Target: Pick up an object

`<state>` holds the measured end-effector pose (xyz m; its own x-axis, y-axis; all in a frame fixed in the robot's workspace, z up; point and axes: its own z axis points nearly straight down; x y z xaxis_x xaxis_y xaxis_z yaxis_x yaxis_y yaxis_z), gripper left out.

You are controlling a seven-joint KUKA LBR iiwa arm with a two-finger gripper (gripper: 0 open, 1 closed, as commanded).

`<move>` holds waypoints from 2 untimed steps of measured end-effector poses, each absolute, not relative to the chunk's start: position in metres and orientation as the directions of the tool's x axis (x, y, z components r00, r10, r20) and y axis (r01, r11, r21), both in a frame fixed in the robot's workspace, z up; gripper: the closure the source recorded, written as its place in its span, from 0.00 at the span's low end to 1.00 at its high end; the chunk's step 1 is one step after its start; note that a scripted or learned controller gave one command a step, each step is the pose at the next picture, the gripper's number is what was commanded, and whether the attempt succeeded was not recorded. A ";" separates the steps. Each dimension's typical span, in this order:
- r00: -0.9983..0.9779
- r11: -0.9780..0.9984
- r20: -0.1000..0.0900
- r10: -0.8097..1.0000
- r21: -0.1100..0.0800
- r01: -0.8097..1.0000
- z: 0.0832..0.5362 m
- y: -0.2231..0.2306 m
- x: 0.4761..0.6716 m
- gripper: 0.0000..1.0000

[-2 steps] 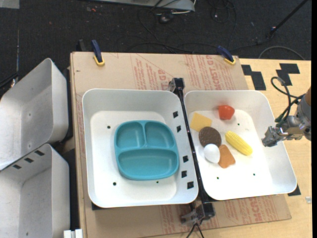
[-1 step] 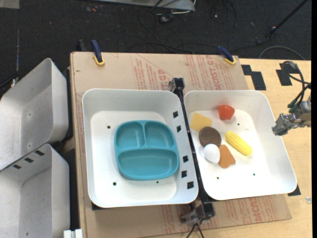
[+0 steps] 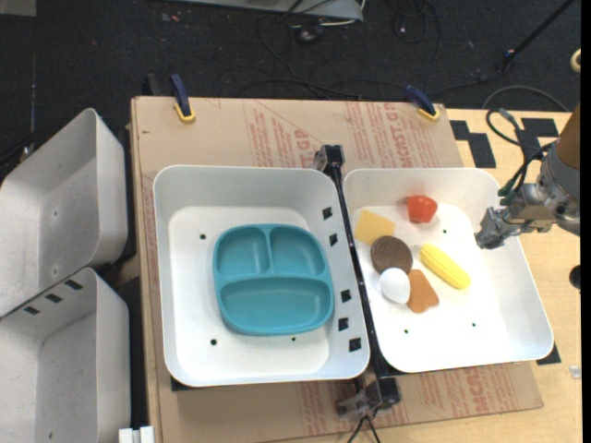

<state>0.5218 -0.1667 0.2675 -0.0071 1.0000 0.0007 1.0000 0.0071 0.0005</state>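
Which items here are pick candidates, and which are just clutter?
Job:
hand
red piece
yellow wedge
brown disc
corn
white egg
orange piece
right bin

Lying about:
teal tray
left bin
spare bins
clamps

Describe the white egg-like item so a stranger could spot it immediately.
Look in the right-hand white bin, the one without the teal divided plate. Its toy foods cluster near the bin's left wall; the white egg sits at the lower end of that cluster, just below the brown round piece and left of the orange piece. It is the only plain white, rounded item among coloured neighbours.
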 end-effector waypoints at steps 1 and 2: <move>-0.007 0.007 0.001 1.000 0.000 1.000 0.268 -0.119 0.518 1.00; -0.007 0.007 0.001 1.000 -0.001 1.000 0.252 -0.065 0.517 1.00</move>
<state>0.5173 -0.0648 0.2520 -0.0075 1.0000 0.0010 1.0000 0.0075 -0.0008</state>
